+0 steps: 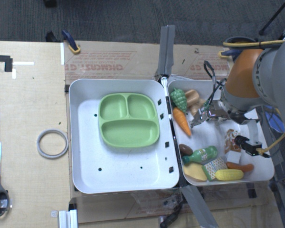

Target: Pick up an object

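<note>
1. The gripper (197,119) hangs low in the right bin (256,177); whether it holds anything cannot be told.
2. A toy carrot (181,121) lies just beside its tip.
3. Farther left, a green divided plate (129,119) rests in the neighbouring bin (80,141).

Arm (268,75) cropped at right edge

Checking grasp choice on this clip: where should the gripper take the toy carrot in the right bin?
Probably across the toy carrot's thicker upper half, coming straight down. It lies flat, tapering toward the bin's middle, so the tip is thin; the gripper needs room beside the divider wall.
</note>
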